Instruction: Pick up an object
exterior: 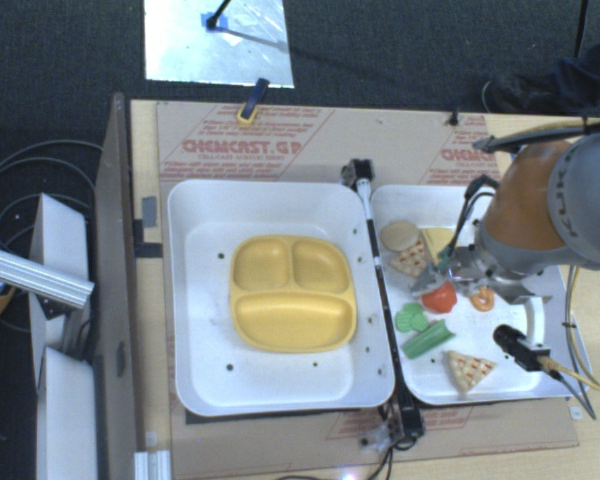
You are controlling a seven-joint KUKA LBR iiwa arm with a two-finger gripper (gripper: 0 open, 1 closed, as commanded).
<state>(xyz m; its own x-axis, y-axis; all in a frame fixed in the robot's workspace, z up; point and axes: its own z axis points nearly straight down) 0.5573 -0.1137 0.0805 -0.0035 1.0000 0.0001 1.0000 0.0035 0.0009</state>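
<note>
1. The hand (442,280) hangs low in the right bin (550,388), over a red tomato-like toy (440,298); whether it is released or clenched I cannot tell, since the wrist hides that part.
2. The red piece lies on the bin floor under the hand, with an orange ring slice (482,297) just beside it and a waffle piece (411,259) and a tan round cookie (399,236) near on the far side.
3. Green pieces, a leafy one (412,318) and a bean pod (427,340), sit close below the red toy, and a pizza wedge (469,369) lies nearer the front wall.
4. Risk: the toys crowd together, so a descent may pinch two at once or nudge the round red one aside.
5. The left bin (195,228) bears a yellow divided plate (291,293), well apart from the hand.
</note>
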